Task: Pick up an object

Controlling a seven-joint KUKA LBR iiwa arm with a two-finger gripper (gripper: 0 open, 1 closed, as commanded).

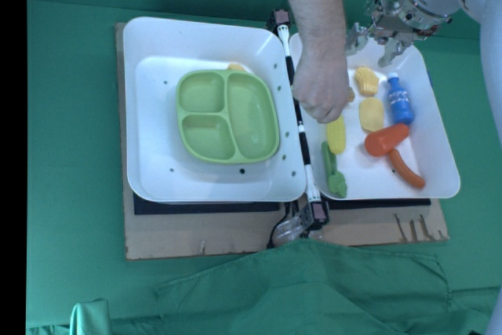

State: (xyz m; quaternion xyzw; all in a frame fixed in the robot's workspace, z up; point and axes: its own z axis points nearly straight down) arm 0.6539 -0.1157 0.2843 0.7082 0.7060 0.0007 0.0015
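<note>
- Claw [375, 39]: above the far edge of the right bin [439, 161], fingers spread wide, nothing between them.
- Human hand [320, 90]: reaches into the right bin near its left edge, just above the corn [336, 136].
- Right bin contents: blue bottle [399, 99], orange carrot [386, 140], sausage [407, 169], green pod [333, 170].
- Left bin [149, 98]: 1 green tray [227, 116] at its centre.
</note>
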